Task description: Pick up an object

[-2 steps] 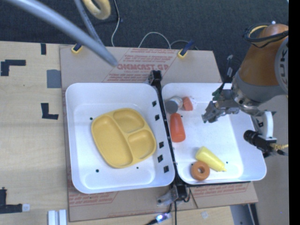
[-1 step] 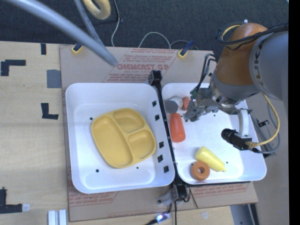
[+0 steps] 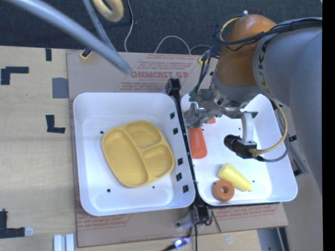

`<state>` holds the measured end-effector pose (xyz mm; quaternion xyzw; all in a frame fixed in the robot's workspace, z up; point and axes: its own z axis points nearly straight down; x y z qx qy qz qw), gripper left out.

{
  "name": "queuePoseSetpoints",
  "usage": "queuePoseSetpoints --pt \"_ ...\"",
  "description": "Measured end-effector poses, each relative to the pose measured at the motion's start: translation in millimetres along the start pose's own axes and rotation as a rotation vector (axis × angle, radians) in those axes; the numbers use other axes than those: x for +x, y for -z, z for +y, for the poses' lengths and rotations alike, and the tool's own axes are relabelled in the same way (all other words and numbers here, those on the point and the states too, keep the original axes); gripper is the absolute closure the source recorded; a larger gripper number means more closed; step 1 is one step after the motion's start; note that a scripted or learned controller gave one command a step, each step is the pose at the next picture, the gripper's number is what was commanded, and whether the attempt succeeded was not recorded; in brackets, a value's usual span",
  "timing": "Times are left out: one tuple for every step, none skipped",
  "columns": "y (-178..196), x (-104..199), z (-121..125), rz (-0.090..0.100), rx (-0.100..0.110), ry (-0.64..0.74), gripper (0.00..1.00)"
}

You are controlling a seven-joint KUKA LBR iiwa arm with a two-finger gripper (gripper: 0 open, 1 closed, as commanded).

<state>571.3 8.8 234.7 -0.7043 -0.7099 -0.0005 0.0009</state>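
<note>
Hovering over the right bin's (image 3: 272, 190) far left corner, the gripper (image 3: 198, 113) sits directly above the orange cylinder's (image 3: 198, 143) far end; its grip state cannot be told. The cylinder's long axis parallels the bin's left wall.

One overhead camera looks slantwise onto both bins (image 3: 84, 156).

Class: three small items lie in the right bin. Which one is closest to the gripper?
The long orange-red piece, lying along the bin's left wall directly below the gripper. The yellow wedge and brown ring sit farther toward the front.
</note>
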Motion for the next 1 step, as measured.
queuePoseSetpoints --pt "-11.1 47.0 21.2 -0.001 0.001 -0.001 1.00"
